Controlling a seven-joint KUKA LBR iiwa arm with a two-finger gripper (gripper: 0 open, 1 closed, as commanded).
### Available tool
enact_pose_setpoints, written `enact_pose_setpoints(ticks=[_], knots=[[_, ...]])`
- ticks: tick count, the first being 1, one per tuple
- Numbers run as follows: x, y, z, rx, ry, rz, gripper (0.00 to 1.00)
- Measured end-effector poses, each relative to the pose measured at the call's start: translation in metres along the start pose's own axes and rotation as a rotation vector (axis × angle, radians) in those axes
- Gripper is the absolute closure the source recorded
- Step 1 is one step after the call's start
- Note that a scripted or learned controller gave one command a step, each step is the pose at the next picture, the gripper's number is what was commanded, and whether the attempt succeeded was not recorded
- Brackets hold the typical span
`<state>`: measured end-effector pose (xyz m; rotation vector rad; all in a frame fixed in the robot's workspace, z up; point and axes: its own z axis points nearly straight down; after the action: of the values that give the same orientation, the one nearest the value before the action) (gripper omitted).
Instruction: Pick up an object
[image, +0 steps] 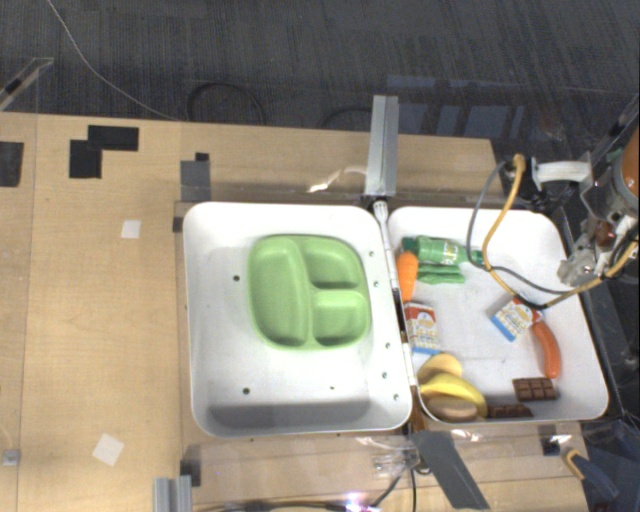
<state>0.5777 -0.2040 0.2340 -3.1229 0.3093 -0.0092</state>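
My gripper (584, 264) hangs at the right bin's (470, 300) far right edge, above its rim, with nothing seen in it. Below and left of it lies a small blue and white packet (514, 319), with an orange sausage (547, 350) beside it. A brown chocolate bar (534, 389) lies near the front right corner. Along the left side are a green bottle (436, 251), a carrot (407, 274), a red and white carton (423, 327) and a yellow banana (447, 372) above a tan bun (455, 404).
The left bin (215, 380) holds a green divided plate (307, 290). A yellow and black cable (497, 225) loops from the arm over the right bin's back. A metal post (382, 145) stands behind the wall between the bins.
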Motion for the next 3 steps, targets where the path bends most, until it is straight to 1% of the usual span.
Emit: enact_pose_setpoints(ticks=[1, 2, 3], knots=[[0.012, -0.035, 0.017, 0.002, -0.004, -0.003, 1.00], [0.090, -0.018, 0.000, -0.002, -0.001, 0.021, 1.00], [0.091, -0.020, -0.013, -0.001, 0.004, 0.019, 1.00]])
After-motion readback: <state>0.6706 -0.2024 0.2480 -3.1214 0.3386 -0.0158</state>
